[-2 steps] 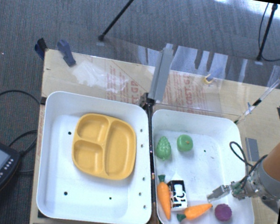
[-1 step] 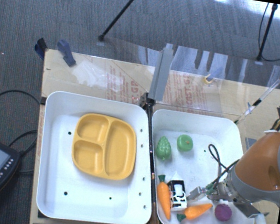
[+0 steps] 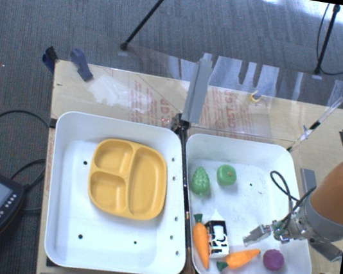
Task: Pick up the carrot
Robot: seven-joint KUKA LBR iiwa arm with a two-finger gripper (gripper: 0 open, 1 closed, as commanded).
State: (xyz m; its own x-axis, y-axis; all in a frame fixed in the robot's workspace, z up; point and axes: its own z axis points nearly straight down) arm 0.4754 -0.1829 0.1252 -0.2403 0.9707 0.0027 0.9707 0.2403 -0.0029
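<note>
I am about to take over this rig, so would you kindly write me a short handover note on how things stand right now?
Gripper: over the right bin, holding nothing that I can make out.
Carrots: two in the right bin's near part, one along the left wall, one nearer the gripper, a black-and-white box between them.
Also there: purple piece, two green pieces. Yellow tray in the left bin.
Done: nothing lifted. Left: grasp and raise a carrot.

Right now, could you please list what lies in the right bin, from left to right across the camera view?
Bumpy green fruit → upright carrot → green apple → slanted carrot → purple fruit.
</note>
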